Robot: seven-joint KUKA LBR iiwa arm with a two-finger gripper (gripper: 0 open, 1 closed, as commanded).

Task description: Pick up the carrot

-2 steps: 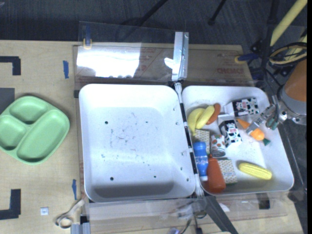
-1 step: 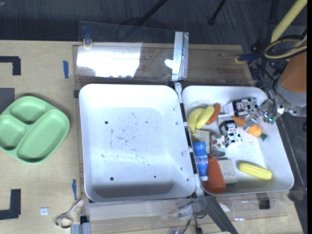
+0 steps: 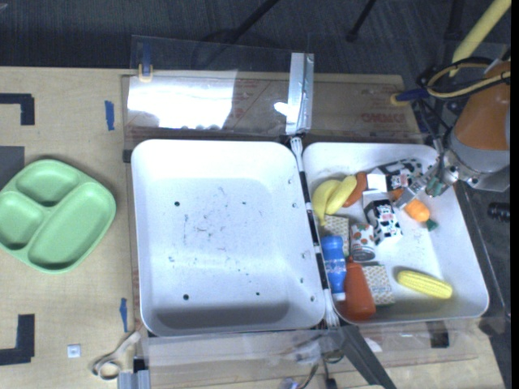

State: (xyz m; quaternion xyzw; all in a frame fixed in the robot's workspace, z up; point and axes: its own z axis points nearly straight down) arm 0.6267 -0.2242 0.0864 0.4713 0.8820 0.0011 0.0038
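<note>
**Gripper at the right bin's far right edge, carrot just beside it**

Gripper (image 3: 434, 183) hangs over the far right edge of the right bin (image 3: 454, 250), low under the grey wrist and the orange band of the arm (image 3: 484, 124). Its tip is small, dark and blurred against the clutter, so whether it is released or clenched cannot be told, and nothing can be seen held in it.

The carrot (image 3: 417, 210) is the short orange piece with a green end, lying on the bin floor just beside the gripper, a little nearer the camera and toward the bin's middle. The two look close but apart; contact cannot be judged.

Toward the bin's centre from the carrot stands a black-and-white spotted toy (image 3: 383, 221), its form hard to read. Beyond it, near the left edge, lie two yellow bananas (image 3: 332, 195) with a small orange-red item against them, too jumbled to name. Along the left edge sit a blue bottle (image 3: 333, 259) and a red-orange object (image 3: 359, 292), partly overlapping a patterned card. A corn cob (image 3: 422, 282) lies near the right front corner.

The left bin (image 3: 219, 233) adjoins. A green divided plate (image 3: 55, 215) rests on the bench at its left edge.
</note>
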